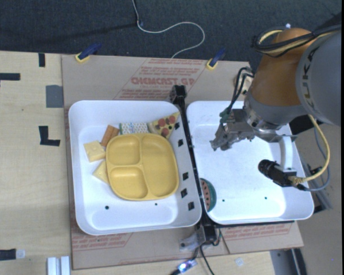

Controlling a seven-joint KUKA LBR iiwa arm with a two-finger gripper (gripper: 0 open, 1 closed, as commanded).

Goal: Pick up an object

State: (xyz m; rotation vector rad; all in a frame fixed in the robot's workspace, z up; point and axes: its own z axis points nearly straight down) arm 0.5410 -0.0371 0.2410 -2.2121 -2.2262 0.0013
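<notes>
Left bin [79,153]: the bin far to the claw's left, and it bears nearly all the loose things.
Tan squares [94,151]: well left of the claw, at the plate's left edge. One lies flat beside the plate and another pokes out from under it lower down.
Brown piece [109,134]: well left of the claw and about level with it, touching the plate's upper left corner.
Yellow plate [142,166]: a divided plate with three hollows, lying flat to the claw's left and slightly lower, in the middle of the left bin.
Patterned pieces [152,126]: left of the claw and a little above it, in a row along the plate's top edge and reaching towards the seam between the bins.
Round disc [207,192]: a dark, greenish thing below the claw and just to its left, against the right bin's left wall. It is the nearest loose thing to the claw, but apart from it.
Claw [221,143]: over the upper left part of the right bin, above bare white floor. Whether it is wide or narrow cannot be told from this angle, and nothing is seen held in it.
Right bin [249,215]: under the claw and stretching to its right and below.
Arm [281,79]: grey with an orange band, rising up and to the right of the claw.
</notes>
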